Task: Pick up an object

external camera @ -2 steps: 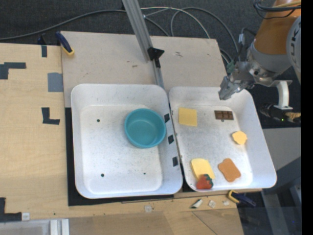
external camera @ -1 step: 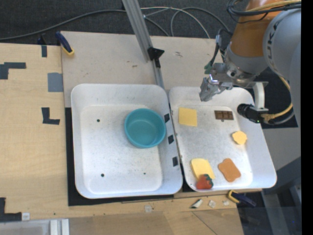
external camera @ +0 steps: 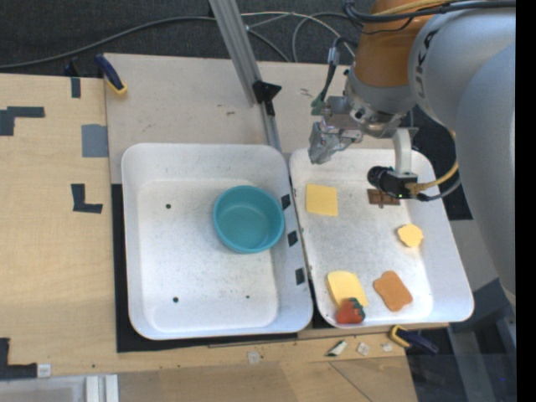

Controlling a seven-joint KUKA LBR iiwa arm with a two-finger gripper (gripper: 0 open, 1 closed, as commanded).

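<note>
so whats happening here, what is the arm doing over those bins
A grey robot arm reaches in over the right white bin, its gripper hanging at the far edge, just above a flat yellow square piece. That bin also holds a small yellow chunk, an orange-brown slice, a yellow wedge and a red strawberry-like piece. A teal round bowl sits in the left white bin.

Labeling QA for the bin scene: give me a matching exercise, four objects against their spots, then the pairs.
Objects:
1. round teal plastic bowl
2. flat yellow square slice
3. red strawberry-like toy
4. flat orange-brown bread-shaped piece

Places:
A. right bin, near front rim, touching a yellow piece
B. left bin, toward its right side
C. right bin, far end, just below the tool
D. right bin, front right area, lying alone

Pairs: 1-B, 2-C, 3-A, 4-D
</note>
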